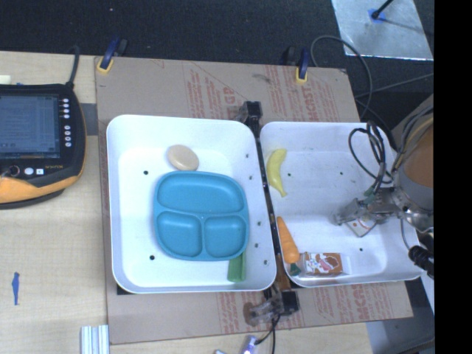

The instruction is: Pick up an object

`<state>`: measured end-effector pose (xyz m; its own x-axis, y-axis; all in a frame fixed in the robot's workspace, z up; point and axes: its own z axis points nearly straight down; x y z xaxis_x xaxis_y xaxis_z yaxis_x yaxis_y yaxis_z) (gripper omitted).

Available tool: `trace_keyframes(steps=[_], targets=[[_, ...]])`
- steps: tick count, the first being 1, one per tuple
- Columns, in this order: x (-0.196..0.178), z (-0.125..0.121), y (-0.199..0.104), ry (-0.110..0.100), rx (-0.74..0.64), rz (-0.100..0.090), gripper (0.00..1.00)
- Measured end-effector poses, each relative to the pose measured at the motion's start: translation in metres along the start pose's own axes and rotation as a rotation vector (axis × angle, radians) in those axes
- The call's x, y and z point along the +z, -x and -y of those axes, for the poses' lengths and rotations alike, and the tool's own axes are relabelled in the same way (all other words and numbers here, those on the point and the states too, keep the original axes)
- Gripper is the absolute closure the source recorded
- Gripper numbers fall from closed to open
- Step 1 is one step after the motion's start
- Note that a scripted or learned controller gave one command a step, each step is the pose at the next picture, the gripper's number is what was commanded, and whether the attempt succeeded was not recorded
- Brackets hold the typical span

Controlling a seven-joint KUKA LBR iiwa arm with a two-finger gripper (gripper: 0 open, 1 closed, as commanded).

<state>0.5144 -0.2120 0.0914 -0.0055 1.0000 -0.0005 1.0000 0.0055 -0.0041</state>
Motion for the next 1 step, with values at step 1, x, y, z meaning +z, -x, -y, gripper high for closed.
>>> trace_keyframes(steps=[1], targets=[[-0.0105, -0.0003, 0.0011, 0.0, -0.004, 0.002, 1.0]])
